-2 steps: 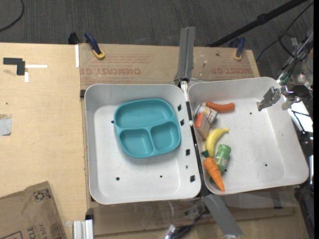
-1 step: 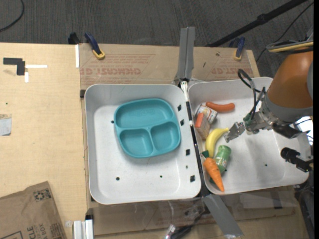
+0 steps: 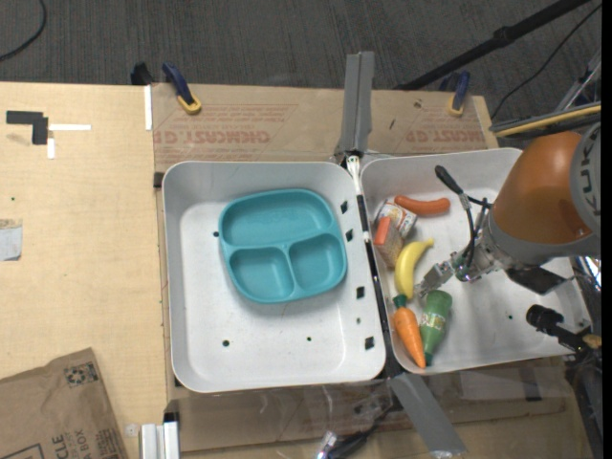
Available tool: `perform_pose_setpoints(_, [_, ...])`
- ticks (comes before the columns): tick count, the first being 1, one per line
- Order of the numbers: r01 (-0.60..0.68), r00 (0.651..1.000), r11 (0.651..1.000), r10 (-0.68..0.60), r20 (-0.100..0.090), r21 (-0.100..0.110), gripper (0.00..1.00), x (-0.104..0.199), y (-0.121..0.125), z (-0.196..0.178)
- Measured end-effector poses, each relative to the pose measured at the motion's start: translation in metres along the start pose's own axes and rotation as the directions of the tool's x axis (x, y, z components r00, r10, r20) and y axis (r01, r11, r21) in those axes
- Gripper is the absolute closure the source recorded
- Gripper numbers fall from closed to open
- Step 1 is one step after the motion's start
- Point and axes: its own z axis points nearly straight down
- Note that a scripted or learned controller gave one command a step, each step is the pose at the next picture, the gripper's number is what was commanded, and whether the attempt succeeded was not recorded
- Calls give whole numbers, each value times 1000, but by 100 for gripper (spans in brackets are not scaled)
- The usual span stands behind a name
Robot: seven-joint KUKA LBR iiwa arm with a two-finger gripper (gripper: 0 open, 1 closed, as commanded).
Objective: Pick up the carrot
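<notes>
Arm (image 3: 555, 199) cut off at right edge; cardboard box (image 3: 57, 409) cropped below

The light is bright and even, and it seems to come from above. The two white bins (image 3: 177, 285) look almost overexposed, with soft grey shading along their walls. The teal tray (image 3: 283, 245) throws only a faint shadow. A soft highlight lies on the orange band (image 3: 540, 194) of the arm. The picture is moderately sharp in the middle; small things look a little grainy. The dark floor (image 3: 239, 17) at the top stays dim.
</notes>
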Motion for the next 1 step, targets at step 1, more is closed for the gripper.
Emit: perform_pose_setpoints(1, [156,988,988,-156,-19,19,0,-26,17,-26])
